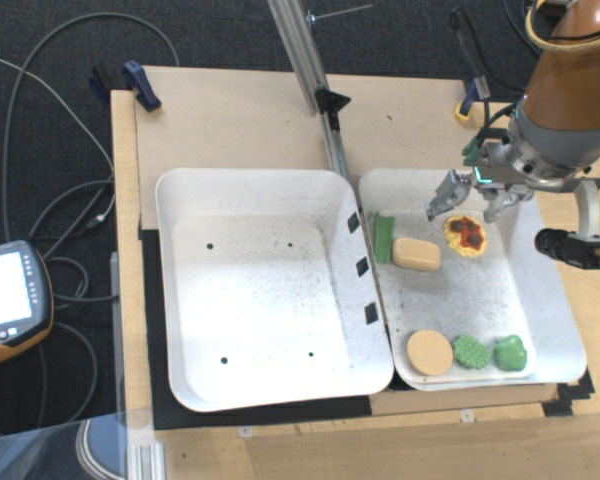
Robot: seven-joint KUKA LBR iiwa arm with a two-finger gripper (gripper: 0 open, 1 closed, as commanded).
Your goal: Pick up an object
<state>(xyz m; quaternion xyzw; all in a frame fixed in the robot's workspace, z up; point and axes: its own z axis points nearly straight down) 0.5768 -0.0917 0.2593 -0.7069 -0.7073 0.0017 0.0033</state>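
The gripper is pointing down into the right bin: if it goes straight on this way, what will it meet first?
Most likely the small yellow tart with red topping, which lies just under the gripper, between its open fingers. Depth is hard to judge from above.

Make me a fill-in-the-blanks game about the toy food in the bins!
1. All the toy food lies in the ____ bin.
2. The gripper hovers just above the ____.
3. At that bin's near edge, the round cookie sits next to two ____ toys.
4. The bread touches a ____ block.

Missing words: right; tart; green; green
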